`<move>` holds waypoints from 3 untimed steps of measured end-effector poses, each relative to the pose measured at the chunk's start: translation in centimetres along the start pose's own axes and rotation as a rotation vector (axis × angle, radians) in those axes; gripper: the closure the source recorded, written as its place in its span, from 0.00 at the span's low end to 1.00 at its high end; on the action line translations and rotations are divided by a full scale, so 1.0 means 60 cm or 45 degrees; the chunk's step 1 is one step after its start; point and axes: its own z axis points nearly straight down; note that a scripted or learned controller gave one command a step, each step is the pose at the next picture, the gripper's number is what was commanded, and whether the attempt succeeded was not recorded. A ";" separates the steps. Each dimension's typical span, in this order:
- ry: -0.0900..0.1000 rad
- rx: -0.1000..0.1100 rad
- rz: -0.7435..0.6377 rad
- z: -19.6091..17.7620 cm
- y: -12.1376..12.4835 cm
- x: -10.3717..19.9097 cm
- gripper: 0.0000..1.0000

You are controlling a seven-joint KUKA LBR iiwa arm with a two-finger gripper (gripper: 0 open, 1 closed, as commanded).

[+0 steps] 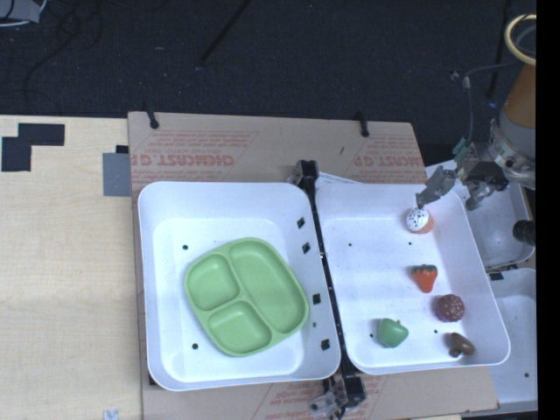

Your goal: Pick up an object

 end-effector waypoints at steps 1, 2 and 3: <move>-0.003 -0.015 -0.002 -0.011 0.003 0.000 0.00; -0.002 -0.008 -0.003 0.068 0.017 0.002 0.00; -0.001 -0.006 -0.002 0.163 0.008 -0.012 0.00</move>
